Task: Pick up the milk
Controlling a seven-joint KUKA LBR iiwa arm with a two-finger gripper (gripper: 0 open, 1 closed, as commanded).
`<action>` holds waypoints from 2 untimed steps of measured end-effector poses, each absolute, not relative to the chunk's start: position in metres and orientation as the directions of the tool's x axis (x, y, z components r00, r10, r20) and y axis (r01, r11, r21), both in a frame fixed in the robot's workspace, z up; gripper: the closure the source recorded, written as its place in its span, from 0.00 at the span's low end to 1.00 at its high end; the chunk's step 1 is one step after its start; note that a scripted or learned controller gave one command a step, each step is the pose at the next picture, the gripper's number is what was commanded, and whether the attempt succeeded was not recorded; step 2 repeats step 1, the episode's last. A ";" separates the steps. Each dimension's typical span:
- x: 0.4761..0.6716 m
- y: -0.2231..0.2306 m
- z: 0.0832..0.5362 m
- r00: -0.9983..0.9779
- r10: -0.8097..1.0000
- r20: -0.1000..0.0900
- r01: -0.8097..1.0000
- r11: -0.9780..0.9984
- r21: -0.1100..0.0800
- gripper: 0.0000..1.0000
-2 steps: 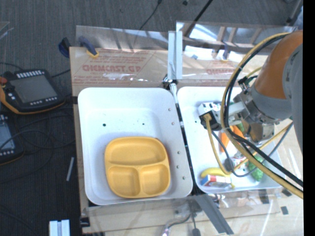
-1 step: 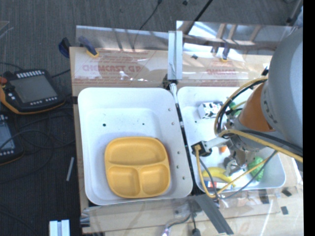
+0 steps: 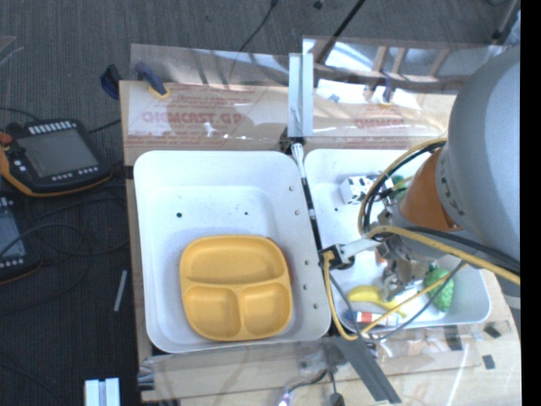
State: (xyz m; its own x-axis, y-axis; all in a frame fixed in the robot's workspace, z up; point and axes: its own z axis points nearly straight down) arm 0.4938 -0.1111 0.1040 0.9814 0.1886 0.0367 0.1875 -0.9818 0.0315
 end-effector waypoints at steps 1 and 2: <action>0.574 -0.107 0.091 0.980 0.198 0.009 0.198 -0.980 0.008 0.00; 0.574 -0.107 0.091 0.980 0.198 0.009 0.198 -0.980 0.008 0.00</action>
